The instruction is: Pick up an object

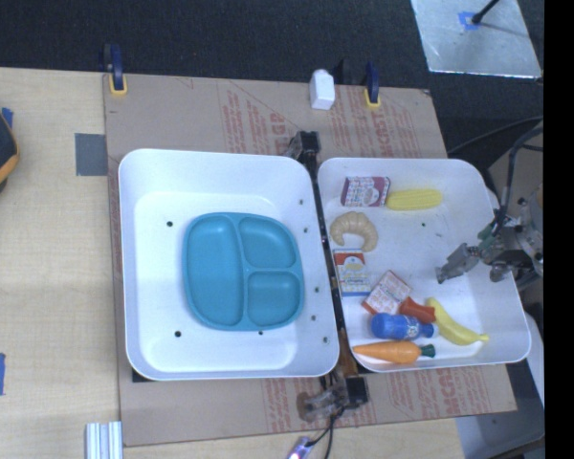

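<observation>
We see the pincer (456, 268) spread and holding nothing, near the right bin's (478, 175) right edge. Nothing is picked up yet; the banana (455, 322) lies near the bin's front-right corner, still to grasp.

Gripper (474, 256) blurred, arm cut off
</observation>
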### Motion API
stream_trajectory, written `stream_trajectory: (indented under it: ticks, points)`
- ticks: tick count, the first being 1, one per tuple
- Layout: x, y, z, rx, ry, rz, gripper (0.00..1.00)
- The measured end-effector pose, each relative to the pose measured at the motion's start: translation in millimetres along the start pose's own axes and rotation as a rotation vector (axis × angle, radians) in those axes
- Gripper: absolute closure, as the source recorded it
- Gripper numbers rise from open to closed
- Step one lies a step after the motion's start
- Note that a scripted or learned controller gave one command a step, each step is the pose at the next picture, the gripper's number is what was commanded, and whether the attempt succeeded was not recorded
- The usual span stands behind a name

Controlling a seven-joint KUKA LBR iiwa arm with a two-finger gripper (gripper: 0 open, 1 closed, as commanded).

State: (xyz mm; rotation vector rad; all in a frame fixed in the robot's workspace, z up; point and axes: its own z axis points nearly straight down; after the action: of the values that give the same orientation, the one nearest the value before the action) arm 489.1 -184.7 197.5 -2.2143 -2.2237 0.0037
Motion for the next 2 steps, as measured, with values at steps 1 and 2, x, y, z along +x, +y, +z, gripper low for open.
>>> stream_trajectory:
  ticks: [1, 2]
  points:
    - [23.5, -13.0, 81.5, 0.000, 0.000, -0.001, 0.00]
    - [51.9, 32.4, 100.0, -0.015, -0.003, -0.001, 0.00]
